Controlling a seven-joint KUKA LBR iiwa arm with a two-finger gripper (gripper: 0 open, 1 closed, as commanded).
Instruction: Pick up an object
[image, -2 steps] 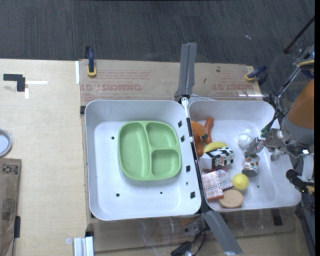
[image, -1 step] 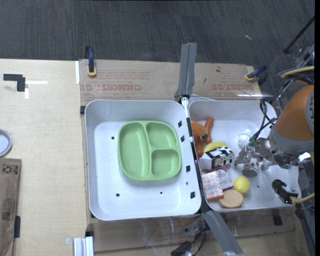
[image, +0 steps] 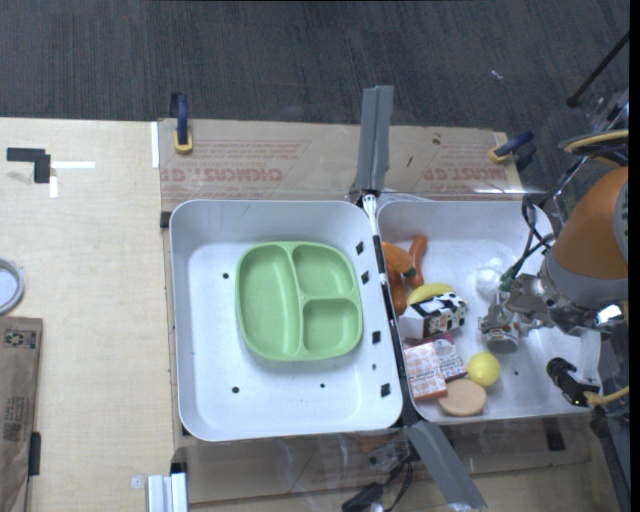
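The grey arm with its orange band comes in over the right edge of the right-hand shallow white bin (image: 440, 212), and its metal two-finger gripper (image: 500, 330) hangs low over that bin's bare middle floor; whether anything is pinched there cannot be told from this slanted view. The nearest candidate is the small round yellow ball (image: 484, 369), lying just beside the gripper toward the bin's front edge, next to a flat tan disc (image: 463, 399). A short shift frontward would likely centre it.
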